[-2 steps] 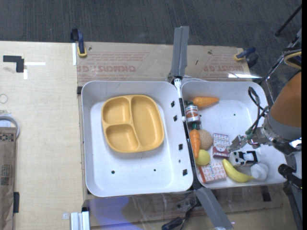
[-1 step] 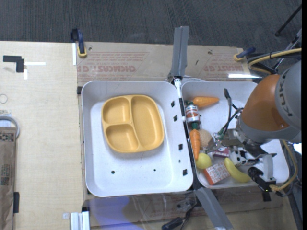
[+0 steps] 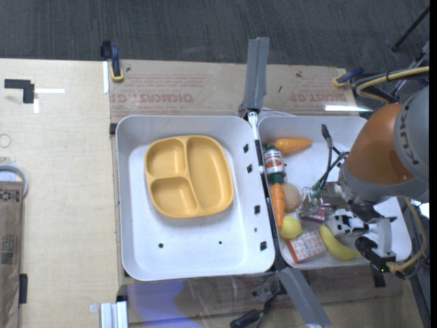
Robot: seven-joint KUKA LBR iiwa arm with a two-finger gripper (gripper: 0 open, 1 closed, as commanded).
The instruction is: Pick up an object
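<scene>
Two white bins sit side by side on the bench. The left bin [image 3: 136, 251] holds one thing, a yellow plate [image 3: 189, 176] with three compartments, lying flat toward the upper middle of the bin floor, and the compartments look bare. Over to the right bin [image 3: 300, 123], and this one is crowded. Up top lies a carrot [image 3: 292, 144], pointing sideways. Just below it, against the left wall, a small bottle [image 3: 274, 162] with a red label. Under that a second carrot [image 3: 276, 205] runs lengthwise down the wall, touching a pale round lump [image 3: 292, 197] on its right. Lower down, a lemon [image 3: 290, 227], then a flat red and white packet [image 3: 305, 246] near the bottom edge, and a banana [image 3: 336, 244] curving beside it. The arm [image 3: 382, 152] comes in from the right and hangs low over this bin, with the gripper [image 3: 321, 203] down among the items near the lump; clutter there hides it, so whether it is open or has hold of anything, I cannot tell
</scene>
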